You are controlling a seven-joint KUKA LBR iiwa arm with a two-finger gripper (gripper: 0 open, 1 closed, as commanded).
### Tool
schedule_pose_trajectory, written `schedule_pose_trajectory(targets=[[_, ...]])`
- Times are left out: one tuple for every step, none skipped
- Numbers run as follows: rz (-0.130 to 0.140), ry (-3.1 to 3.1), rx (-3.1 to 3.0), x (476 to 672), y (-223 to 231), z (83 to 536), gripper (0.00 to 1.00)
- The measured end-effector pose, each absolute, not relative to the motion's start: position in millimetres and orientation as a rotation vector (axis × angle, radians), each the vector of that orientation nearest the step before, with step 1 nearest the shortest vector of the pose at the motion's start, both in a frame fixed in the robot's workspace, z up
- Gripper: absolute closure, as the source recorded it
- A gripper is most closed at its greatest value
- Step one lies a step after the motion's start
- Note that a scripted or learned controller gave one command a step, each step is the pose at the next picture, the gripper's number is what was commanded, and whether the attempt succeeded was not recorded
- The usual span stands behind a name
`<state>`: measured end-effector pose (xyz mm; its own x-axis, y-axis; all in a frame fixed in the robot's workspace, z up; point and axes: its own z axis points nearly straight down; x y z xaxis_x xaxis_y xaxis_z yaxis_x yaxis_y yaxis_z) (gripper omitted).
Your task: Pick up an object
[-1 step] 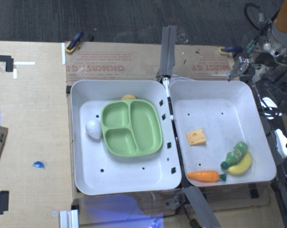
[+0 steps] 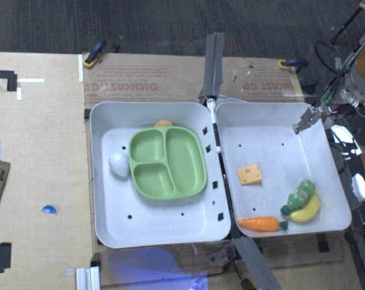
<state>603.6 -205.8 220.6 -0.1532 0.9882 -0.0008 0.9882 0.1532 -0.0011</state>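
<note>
The gripper [image 2: 306,124] hangs over the upper right corner of the right white plastic bin [image 2: 273,122], and I cannot tell how it is set.

From the gripper, the small yellow wedge of toy cheese with holes [image 2: 249,174] lies at about 8 o'clock, apart from it on the bin floor. At 6 o'clock, near the lower right corner, a yellow toy banana [image 2: 309,209] touches a green bumpy toy vegetable [image 2: 297,196]. An orange toy carrot with green tip [image 2: 259,224] rests at the bin's lower edge. At 9 o'clock, the left white plastic bin [image 2: 110,222] holds a pale green three-part plate [image 2: 168,162]; a white round ball [image 2: 118,164] touches its left side, and something yellow-orange [image 2: 163,124] shows behind its upper rim.
</note>
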Motion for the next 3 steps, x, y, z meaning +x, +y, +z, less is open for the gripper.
schedule_pose_trajectory(targets=[[0.002, -2.402, -2.025, 602.9, -174, 232, 0.0], [0.002, -2.228, -2.213, 559.8, -222, 132, 0.0], [-0.007, -2.224, -2.204, 508.8, -215, 91, 0.0]])
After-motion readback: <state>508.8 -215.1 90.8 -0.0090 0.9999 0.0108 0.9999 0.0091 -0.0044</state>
